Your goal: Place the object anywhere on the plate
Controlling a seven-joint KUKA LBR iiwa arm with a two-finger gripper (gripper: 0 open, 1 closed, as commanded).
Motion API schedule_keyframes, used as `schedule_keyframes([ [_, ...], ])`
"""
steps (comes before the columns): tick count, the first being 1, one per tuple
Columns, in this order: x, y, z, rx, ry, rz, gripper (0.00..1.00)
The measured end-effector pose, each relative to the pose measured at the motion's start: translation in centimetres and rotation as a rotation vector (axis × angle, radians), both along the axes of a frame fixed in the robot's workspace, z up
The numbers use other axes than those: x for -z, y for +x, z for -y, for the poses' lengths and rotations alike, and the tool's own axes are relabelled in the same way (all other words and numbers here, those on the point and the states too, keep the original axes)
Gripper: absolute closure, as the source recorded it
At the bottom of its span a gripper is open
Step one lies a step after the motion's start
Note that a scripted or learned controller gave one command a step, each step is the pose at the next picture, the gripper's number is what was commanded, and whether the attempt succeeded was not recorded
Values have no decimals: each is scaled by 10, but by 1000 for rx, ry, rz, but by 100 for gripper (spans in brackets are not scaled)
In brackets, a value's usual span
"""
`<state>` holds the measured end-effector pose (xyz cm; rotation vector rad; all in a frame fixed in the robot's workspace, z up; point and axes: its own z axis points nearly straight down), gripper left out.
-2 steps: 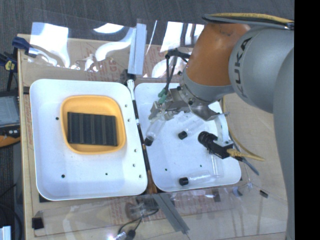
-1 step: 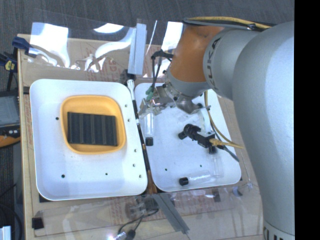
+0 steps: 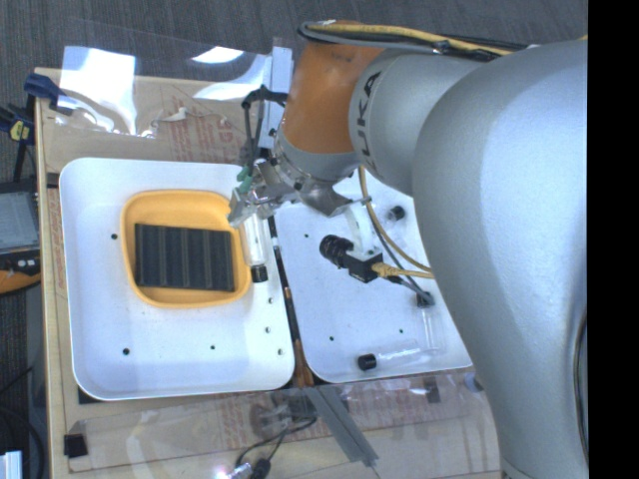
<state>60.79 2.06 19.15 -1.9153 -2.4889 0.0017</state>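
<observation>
Carefully — bring the clear tube [image 3: 258,243] just below the claw [image 3: 250,206] over the yellow plate [image 3: 180,201] beside it; whether the claw grips, I cannot tell.

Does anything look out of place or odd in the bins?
Nothing stands out: the dark ribbed slab lies flat and square on the yellow plate in the left bin, nothing spilled or broken.

Bright, even overhead light nearly washes out the white left bin [image 3: 90,297] and right bin [image 3: 339,332], glares off the clear plastic sheet [image 3: 98,73] at the far left, casts only faint shadows around the yellow plate [image 3: 180,202], and detail is slightly soft throughout.
</observation>
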Motion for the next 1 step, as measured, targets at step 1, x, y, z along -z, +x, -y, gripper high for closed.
schedule_keyframes([
  [1, 0, 0, 0, 0, 0, 0, 0],
])
